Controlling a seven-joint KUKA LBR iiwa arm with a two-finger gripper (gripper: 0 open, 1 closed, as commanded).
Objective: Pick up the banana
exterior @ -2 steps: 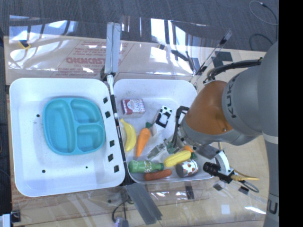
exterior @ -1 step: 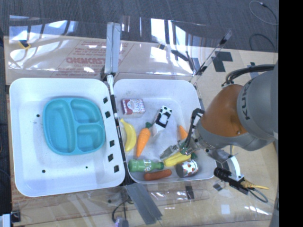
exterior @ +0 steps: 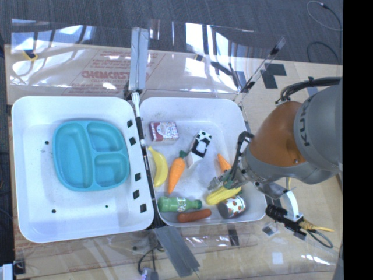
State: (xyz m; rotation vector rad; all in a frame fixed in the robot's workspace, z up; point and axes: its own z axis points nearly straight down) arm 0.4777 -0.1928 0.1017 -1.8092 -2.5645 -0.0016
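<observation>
A yellow banana (exterior: 158,165) lies along the left wall of the right bin (exterior: 192,107), beside a carrot (exterior: 176,174). A second yellow, banana-like piece (exterior: 223,195) lies near the bin's front right. My gripper (exterior: 226,181) reaches down from the grey and orange arm right above that second yellow piece, touching or nearly touching it. The gripper stands well to the right of the banana by the wall. Its tip is dark and partly hidden by the wrist.
The right bin also holds a red and white box (exterior: 164,131), a black and white object (exterior: 201,144), a small carrot (exterior: 223,162), a green bottle (exterior: 179,203), a red sausage (exterior: 194,216) and a can (exterior: 233,206). A teal divided plate (exterior: 91,154) lies in the left bin (exterior: 29,174).
</observation>
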